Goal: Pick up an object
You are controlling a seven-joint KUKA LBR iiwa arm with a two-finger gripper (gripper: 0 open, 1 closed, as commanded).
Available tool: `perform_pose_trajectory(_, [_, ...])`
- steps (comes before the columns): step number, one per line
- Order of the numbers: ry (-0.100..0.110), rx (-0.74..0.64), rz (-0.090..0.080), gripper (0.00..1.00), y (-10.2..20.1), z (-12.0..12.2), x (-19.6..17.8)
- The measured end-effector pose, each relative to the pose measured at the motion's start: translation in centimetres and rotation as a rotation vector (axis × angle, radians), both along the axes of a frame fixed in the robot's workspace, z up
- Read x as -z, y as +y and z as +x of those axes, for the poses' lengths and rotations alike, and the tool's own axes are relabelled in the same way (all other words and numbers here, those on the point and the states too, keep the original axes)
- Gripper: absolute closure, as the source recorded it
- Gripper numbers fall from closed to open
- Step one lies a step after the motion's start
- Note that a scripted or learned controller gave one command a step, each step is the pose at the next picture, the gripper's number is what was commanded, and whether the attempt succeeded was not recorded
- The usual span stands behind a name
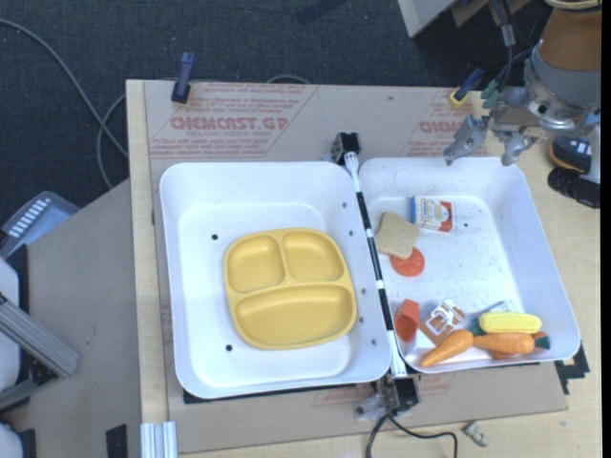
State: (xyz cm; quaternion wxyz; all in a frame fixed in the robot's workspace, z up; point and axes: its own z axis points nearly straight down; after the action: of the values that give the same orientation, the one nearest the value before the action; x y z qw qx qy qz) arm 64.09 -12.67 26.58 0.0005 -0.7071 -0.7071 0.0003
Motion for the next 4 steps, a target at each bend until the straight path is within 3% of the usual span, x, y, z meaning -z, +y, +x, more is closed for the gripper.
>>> perform_pose_trajectory(1, [0.000, -0.001, 0.000, 0.00, 3.7, -2.6, 8.2])
perform_pose_trajectory(3, [-0.009, 0.000, -0.003, 0.00, -5.8, 1.8, 17.7])
perform_pose_trajectory(4, [-0.016, -0.001, -0.002, 1.00, -5.6, 2.0, 16.5])
